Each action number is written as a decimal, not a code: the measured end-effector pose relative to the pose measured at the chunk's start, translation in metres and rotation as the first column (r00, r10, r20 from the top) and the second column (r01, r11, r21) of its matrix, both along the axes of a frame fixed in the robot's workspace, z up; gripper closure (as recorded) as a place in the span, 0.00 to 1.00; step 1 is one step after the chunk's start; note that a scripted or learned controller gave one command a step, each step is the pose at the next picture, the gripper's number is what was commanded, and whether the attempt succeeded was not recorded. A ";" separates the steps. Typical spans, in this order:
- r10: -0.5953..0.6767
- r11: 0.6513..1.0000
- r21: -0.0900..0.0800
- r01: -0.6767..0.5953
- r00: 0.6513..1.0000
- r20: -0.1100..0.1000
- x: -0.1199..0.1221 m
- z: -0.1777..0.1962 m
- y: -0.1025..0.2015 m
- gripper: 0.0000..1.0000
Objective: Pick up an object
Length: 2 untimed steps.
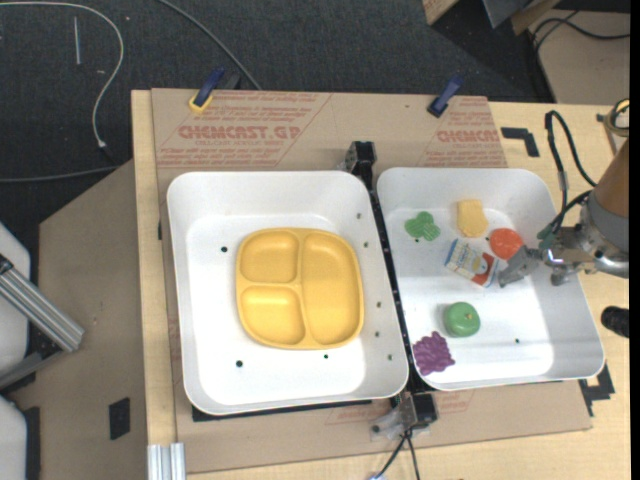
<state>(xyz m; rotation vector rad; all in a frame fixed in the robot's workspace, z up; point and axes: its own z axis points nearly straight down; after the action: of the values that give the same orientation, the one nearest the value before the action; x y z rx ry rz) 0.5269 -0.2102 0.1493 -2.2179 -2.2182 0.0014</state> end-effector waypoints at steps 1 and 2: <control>0.000 1.000 0.001 0.000 1.000 -0.002 0.000 -0.063 0.000 0.00; 0.000 1.000 0.000 0.000 1.000 0.001 0.000 -0.064 0.000 0.00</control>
<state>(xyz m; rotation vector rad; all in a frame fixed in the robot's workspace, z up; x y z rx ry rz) 0.5273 -0.2102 0.0849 -2.2191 -2.2184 0.0005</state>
